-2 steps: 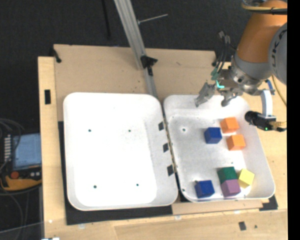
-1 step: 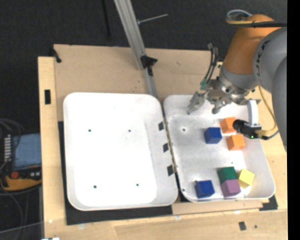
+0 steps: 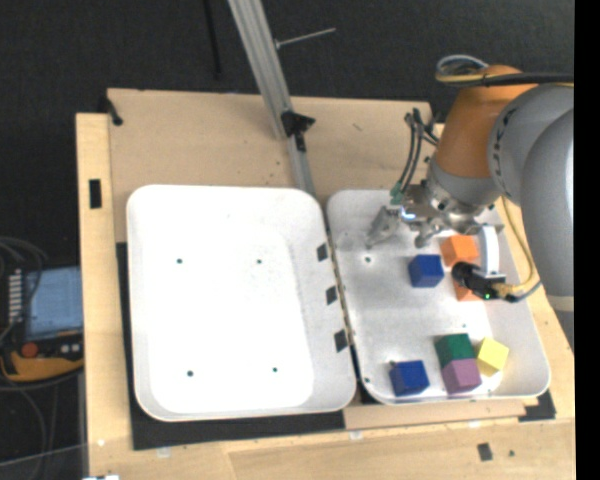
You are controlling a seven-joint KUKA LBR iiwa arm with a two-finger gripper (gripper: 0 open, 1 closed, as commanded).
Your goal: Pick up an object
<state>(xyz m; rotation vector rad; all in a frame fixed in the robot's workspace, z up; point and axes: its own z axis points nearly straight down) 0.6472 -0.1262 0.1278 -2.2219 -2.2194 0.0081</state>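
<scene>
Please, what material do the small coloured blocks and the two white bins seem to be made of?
The blocks, for example the blue one and the yellow one, look like matte foam or painted wood: flat colour, no shine. The bins look like smooth moulded plastic, with rounded corners and a faint sheen. The picture cannot settle it.

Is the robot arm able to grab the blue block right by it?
Probably yes. The blue block sits alone on the bin floor, just below the gripper, with open space around it and nothing covering it.
</scene>
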